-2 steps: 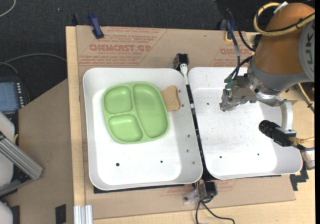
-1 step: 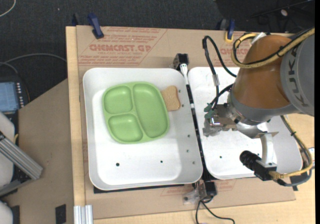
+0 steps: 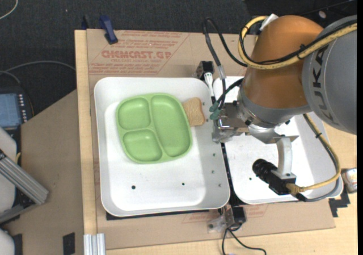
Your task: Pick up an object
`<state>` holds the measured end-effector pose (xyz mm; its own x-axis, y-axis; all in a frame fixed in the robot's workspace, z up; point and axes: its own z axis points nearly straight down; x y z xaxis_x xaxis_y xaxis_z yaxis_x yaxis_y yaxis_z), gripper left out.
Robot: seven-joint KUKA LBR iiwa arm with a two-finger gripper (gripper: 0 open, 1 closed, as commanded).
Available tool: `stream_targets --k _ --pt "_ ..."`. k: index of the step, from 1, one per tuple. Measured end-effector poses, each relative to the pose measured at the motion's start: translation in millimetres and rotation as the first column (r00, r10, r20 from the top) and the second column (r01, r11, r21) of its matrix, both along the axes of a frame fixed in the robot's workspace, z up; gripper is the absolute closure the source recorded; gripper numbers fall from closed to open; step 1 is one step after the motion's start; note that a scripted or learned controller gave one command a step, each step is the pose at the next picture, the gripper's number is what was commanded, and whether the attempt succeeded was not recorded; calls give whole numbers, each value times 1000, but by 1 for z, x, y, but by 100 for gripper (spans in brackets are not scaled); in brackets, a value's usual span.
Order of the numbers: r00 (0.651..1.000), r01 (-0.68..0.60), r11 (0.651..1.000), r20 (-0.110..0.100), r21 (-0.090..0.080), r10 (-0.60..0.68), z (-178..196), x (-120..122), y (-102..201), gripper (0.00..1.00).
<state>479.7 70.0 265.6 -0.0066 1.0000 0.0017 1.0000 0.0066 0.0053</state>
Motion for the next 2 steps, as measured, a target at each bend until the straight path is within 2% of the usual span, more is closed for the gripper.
stream_targets --k 1,2 --pt "1000 6 1000 15 1 -6 151 1 -20 100" --pt "1000 3 1000 2 0 -3 187 0 6 100"
